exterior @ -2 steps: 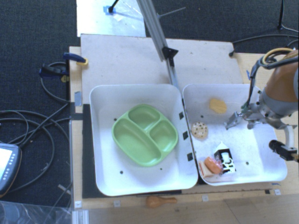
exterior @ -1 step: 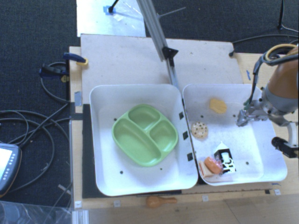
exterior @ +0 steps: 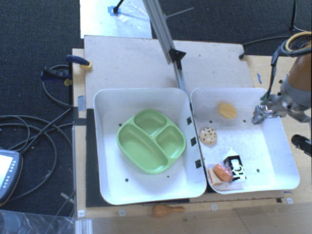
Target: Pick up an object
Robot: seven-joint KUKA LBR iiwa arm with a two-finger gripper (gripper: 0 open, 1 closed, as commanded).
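Observation:
In the right bin (exterior: 273, 145) lie a round yellow piece (exterior: 227, 110) near the back, a speckled cookie (exterior: 208, 136) by the left wall, and a black-and-white packet (exterior: 234, 167) beside an orange item (exterior: 222, 172) at the front. My gripper (exterior: 259, 115) hangs over the bin's back right part, to the right of the yellow piece and apart from it. Nothing shows between its tips.
The left bin (exterior: 109, 179) holds a green divided plate (exterior: 151, 140). A slanted metal pole (exterior: 163, 30) crosses above the bins' dividing wall. A blue clamp (exterior: 66, 71) and cables sit at the left. A tan object (exterior: 167, 210) lies on the bench in front.

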